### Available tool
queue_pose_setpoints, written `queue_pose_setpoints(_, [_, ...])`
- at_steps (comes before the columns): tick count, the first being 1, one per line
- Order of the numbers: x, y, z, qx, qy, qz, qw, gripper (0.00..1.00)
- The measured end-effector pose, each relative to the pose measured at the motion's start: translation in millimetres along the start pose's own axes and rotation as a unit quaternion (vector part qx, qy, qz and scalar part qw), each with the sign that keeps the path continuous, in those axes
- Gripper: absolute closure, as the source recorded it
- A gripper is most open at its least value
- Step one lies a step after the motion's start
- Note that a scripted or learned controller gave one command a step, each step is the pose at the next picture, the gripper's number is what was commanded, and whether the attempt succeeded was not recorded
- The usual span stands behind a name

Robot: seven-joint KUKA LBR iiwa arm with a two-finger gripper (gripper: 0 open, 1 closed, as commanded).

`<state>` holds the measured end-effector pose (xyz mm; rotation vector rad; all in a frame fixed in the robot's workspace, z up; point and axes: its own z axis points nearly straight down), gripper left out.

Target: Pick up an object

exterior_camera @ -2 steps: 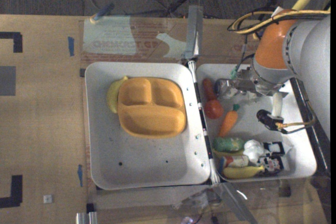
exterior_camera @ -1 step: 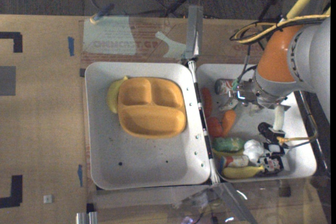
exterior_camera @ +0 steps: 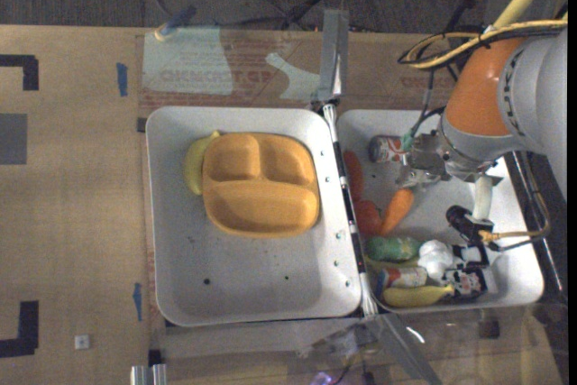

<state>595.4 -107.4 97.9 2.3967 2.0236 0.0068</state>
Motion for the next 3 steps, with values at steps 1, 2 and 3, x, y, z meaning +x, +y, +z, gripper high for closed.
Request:
queue_pose_setpoints(1, [53,42,-87,0.001,0.0,-0.133,0.9911,1.0])
queue_pose_setpoints(2, [49,-7,-134,0.004,0.001,-0.189,0.982,1.0])
queue_pose_setpoints(3, [74,-16,-146,0.002,0.0,-0.166,0.9862,1.0])
